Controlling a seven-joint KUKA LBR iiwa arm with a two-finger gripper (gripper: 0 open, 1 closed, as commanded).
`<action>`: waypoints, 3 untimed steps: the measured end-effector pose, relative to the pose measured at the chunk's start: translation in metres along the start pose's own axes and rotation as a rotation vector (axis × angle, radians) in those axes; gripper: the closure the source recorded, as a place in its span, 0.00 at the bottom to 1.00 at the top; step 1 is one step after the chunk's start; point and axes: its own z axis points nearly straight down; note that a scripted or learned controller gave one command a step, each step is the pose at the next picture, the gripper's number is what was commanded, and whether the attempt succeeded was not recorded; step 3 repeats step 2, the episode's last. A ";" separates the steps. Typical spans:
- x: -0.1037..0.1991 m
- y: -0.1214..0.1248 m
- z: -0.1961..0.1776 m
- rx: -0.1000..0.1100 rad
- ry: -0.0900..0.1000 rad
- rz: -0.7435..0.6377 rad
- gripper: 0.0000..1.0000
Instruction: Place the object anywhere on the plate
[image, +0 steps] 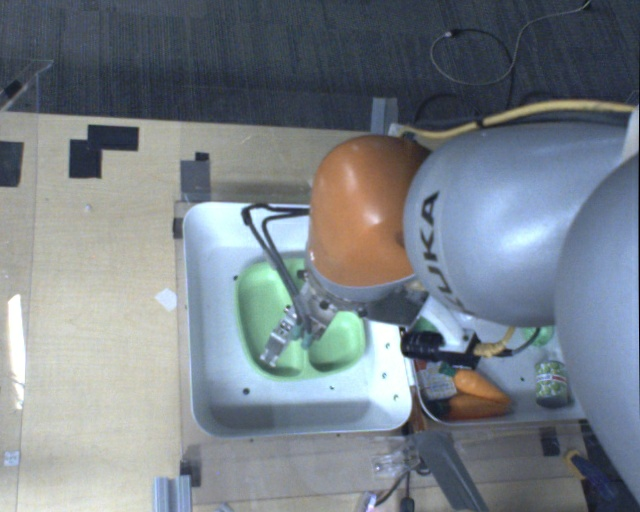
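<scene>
A light green plate (256, 300) lies in the left white bin (208, 330). My gripper (285, 338) hangs low over the middle of the plate, below the arm's orange band. I see nothing held in it. An orange carrot-like object (478, 394) lies in the right bin, at its near left corner, partly hidden by the arm. The arm covers the plate's right side.
A small green-labelled can (550, 381) stands in the right bin, right of the orange object. The arm's bulk covers most of the right bin. Black cables loop over the left bin's far edge (262, 212). The wooden bench stretches to the left.
</scene>
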 end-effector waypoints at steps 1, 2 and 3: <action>-0.001 0.002 -0.010 -0.003 -0.001 -0.001 1.00; 0.024 0.034 0.000 0.004 0.002 0.041 1.00; 0.024 0.034 0.000 0.004 0.002 0.041 1.00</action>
